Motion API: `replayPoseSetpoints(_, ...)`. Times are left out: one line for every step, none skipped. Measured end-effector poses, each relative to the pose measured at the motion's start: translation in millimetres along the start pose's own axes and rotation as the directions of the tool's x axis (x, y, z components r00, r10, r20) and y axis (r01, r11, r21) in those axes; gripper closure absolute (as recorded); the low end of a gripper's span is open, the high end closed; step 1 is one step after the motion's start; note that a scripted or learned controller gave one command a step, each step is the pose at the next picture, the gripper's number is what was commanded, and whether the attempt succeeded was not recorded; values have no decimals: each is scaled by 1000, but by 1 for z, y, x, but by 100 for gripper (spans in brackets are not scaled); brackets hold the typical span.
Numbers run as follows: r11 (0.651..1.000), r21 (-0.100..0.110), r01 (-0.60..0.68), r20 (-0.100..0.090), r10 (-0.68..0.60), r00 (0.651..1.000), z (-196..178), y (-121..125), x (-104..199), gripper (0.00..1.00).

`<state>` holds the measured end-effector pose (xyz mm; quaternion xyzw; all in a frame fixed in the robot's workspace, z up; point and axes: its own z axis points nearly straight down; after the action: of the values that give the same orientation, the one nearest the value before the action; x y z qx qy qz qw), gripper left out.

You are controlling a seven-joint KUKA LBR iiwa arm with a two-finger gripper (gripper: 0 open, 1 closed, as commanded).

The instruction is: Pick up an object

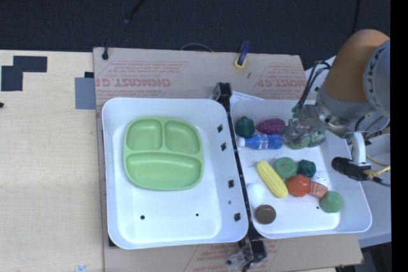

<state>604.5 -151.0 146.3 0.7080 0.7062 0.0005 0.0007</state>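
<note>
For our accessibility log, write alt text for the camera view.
A grey arm's gripper reaches low into the right bin among toy foods, including a yellow corn cob. The left bin holds a green divided plate.

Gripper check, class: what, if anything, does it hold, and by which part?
It cannot be told. The gripper sits low in the right bin, beside the blue bottle, with nothing visibly between its fingers.

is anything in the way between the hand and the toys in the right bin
Nothing visible blocks it. The hand is already low in the right bin, right beside the blue bottle and purple toy. The yellow corn and orange piece lie nearer the camera, with open bin floor between.
</note>
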Motion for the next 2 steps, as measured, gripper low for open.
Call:
replayPoseSetpoints(1000, -2, 3, 1, -3, 1000, -63, -1, -4, 100)
replayPoseSetpoints(1000, 1, 2, -1, -2, 1000, -82, -1, -5, 100)
